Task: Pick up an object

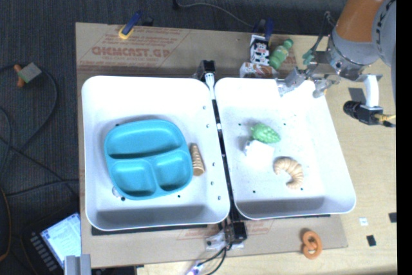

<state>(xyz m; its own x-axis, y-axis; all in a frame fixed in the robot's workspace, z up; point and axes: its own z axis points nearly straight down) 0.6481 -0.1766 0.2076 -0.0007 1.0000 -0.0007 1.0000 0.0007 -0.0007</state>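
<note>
Lying left-below gripper [301, 82], croissant [289, 171], apart

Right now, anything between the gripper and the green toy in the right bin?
No. In the camera view, bare white bin floor separates the gripper from the green toy; the croissant lies beyond.

1. A green, bumpy object [265, 133] is seen lying in the right bin [335, 158], near the middle, toward its left wall.
2. A white, soft-looking lump [258, 153] is found just below the green one, touching or nearly touching it.
3. A tan croissant-shaped piece [289, 171] is laid curved, toward the bin's near edge, just right of the white lump.
4. A blue three-compartment tray [147, 158] is set in the left bin [96, 106], with a brown cylindrical piece [196, 160] lying against its right side.
</note>
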